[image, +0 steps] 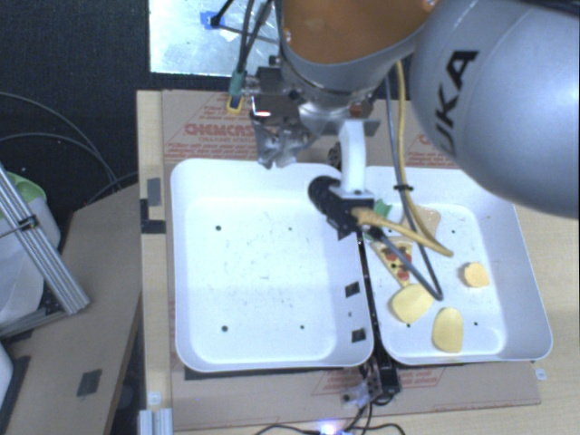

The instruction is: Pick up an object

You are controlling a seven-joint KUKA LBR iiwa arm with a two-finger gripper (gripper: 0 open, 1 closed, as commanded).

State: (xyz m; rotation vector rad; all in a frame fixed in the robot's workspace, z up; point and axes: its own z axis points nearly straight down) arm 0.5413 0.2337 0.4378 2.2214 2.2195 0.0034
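Note:
My gripper point(275, 149) hangs over the back rim of the left bin point(186, 270), near that bin's far right corner. The right bin point(517, 270) holds the loose objects. A yellow oval piece point(410, 304) and a second yellow piece point(448, 329) lie near its front. A smaller orange-yellow chunk point(475, 275) sits to their right. A small item with red marks point(394, 257) lies near the divider, and a tan flat piece point(428, 217) and a green scrap point(383, 209) lie further back. The gripper is well apart from all of them.
A thin dark wire-like thing point(426, 279) crosses the right bin beside the red-marked item. The large grey arm body point(507, 89) overhangs the back right. Both bins rest on a cardboard sheet point(208, 130). Metal framing point(36, 243) stands at the far left.

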